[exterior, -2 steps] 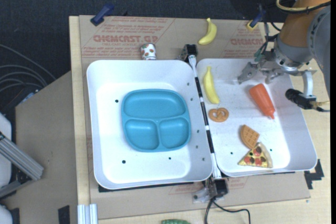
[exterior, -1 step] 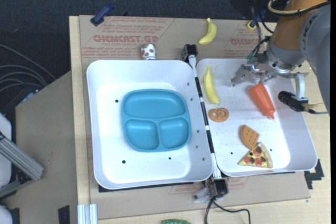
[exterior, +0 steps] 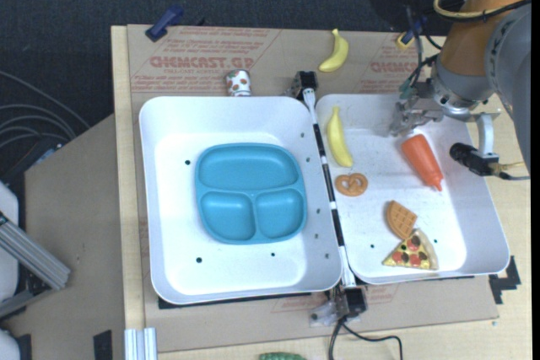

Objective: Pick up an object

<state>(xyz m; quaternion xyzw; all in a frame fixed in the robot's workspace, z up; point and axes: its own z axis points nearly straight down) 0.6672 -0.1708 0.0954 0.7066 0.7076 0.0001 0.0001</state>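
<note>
Two bins, arm at far right

Left white bin [exterior: 160,181] holds a blue divided plastic tray [exterior: 250,191]. Right white bin [exterior: 472,219] holds a yellow banana [exterior: 339,139], brown pretzel [exterior: 351,184], waffle [exterior: 402,218], pizza slice [exterior: 413,252] and orange carrot [exterior: 422,160]. The gripper [exterior: 411,115] hovers just above the carrot's upper end; its grip cannot be told.

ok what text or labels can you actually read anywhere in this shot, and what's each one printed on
"CHEMCAST GP": red print on the brown protective sheet covering the bench, behind the left bin; the last letters are soft, so that reading is a best guess.
Small red lines above and below that brand on the same sheet: too blurred to read.
Repeat red print on the sheet behind the right bin, near the loose banana: partly covered and blurred, unreadable.
Nothing readable on the toys or the blue plate.
</note>
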